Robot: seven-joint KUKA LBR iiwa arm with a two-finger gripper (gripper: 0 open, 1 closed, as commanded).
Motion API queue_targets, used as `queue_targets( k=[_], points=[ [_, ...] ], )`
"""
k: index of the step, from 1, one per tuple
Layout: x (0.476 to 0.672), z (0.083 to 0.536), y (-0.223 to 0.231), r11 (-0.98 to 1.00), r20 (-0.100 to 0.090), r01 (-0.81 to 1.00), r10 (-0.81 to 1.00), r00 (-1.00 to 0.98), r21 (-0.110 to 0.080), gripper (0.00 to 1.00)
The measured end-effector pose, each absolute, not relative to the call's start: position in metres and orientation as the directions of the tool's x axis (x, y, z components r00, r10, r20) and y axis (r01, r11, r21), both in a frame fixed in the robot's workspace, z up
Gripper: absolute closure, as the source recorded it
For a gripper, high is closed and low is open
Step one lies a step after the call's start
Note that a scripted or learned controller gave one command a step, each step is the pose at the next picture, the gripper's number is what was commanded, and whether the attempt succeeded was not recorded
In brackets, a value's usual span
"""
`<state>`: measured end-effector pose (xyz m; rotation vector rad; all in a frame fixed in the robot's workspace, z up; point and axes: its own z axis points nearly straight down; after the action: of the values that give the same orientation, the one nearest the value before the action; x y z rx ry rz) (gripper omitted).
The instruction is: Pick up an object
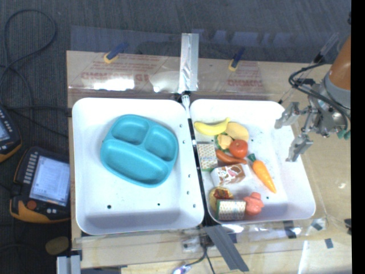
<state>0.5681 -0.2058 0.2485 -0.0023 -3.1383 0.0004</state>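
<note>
Carrot point(263, 174) lies near right bin rim point(296, 170).

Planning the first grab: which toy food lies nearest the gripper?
The orange carrot, alone at the pile's right edge, closest to the gripper.

Dark carpet floor point(171, 7) (cables point(23, 33) strewn)

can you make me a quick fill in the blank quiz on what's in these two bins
1. The blue divided plate lies in the ____ bin of the view.
2. The banana lies at the ____ end of the food pile, toward the top of the view.
3. The carrot is ____ in colour.
4. The gripper hangs over the right bin's ____ rim.

Missing words: left; far; orange; right
</note>
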Motion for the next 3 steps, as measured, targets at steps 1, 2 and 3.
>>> queue_targets(
  k=[1,2,3],
  points=[
    [0.527,0.255,-0.223,0.989,0.004,0.147,0.147,-0.989,-0.001,0.00],
    [0.520,0.096,-0.195,0.941,0.004,0.339,0.339,-0.941,-0.001,0.00],
    [0.558,0.088,-0.223,0.950,-0.005,0.312,0.312,-0.950,0.000,0.00]
  ],
)
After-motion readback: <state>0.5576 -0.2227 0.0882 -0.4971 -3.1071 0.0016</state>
